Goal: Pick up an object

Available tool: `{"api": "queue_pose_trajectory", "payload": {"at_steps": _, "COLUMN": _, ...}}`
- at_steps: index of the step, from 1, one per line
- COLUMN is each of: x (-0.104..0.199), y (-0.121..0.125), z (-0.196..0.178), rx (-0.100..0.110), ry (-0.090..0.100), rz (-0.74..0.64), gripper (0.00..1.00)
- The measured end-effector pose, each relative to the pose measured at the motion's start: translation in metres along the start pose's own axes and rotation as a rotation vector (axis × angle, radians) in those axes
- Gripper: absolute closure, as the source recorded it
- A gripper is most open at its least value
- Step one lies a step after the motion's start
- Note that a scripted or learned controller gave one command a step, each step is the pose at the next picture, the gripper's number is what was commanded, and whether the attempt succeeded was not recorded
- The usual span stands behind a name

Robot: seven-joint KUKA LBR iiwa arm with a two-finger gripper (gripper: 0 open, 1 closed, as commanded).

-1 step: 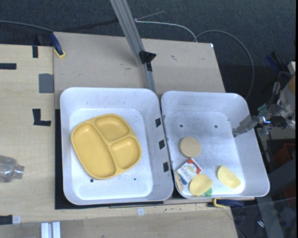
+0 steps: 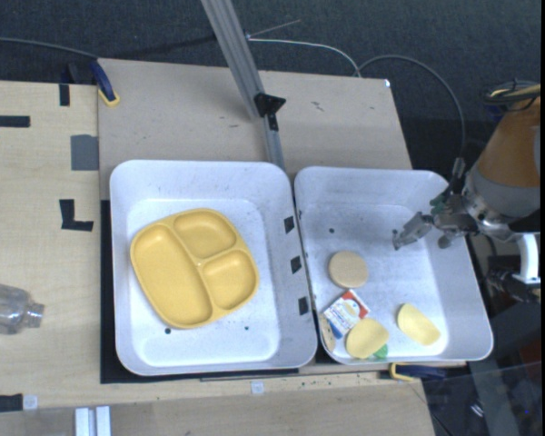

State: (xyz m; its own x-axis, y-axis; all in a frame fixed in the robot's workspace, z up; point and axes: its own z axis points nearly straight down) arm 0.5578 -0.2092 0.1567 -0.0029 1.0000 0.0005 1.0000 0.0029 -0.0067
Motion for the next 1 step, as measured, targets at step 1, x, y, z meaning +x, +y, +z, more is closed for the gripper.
{"api": "queue_pose_trajectory", "payload": {"at_steps": 1, "x": 0.0960, "y": -0.0010, "z": 0.0533, "rx": -0.003, "ry": 0.003, "rz": -0.004, "gripper": 0.00}}
